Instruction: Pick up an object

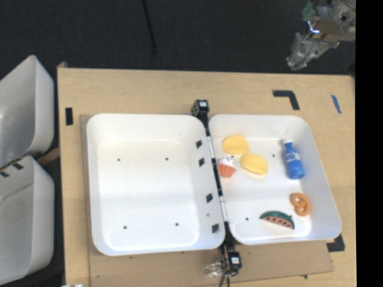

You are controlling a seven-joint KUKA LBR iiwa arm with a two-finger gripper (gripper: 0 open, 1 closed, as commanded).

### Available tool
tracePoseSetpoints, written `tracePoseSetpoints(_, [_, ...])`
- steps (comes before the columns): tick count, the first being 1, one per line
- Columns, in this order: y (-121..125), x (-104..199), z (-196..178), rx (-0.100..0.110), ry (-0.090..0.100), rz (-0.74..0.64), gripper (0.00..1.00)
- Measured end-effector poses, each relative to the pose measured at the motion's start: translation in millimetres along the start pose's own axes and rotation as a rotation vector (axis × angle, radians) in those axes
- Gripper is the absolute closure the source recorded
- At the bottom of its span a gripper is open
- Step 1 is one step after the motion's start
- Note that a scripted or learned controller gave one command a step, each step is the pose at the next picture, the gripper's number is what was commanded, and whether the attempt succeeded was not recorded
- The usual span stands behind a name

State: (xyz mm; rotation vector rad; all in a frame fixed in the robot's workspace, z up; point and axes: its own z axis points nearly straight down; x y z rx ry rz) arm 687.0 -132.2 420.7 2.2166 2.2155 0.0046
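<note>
Blue bottle (293, 160) just beside yellow pieces (254, 164)

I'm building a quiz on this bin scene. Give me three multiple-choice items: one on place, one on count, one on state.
1. Where does the blue bottle lie?
A. left bin
B. right bin
C. on the bare bench

2. How many yellow pieces lie in the right bin?
A. one
B. two
C. four

3. Where is the claw?
A. above the bench's far right corner, away from the items
B. pressed on the watermelon slice
C. inside the left bin

Key: 1 B, it rests near the right bin's right wall; 2 B, two yellow pieces lie side by side; 3 A, it hangs at the view's top right.
</note>
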Motion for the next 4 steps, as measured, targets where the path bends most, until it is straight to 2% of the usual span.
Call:
tracePoseSetpoints(1, [2.8,-20.7,-75.8,-0.003,-0.001,0.001,1.0])
tracePoseSetpoints(2, [-22.1,7.1,119.2,0.023,0.005,0.002,1.0])
tracePoseSetpoints(3, [-11.8,-24.0,-7.4,-0.007,-0.003,0.002,1.0])
tracePoseSetpoints(4, [-40.7,-23.7,-40.3,0.004,0.002,0.002,1.0])
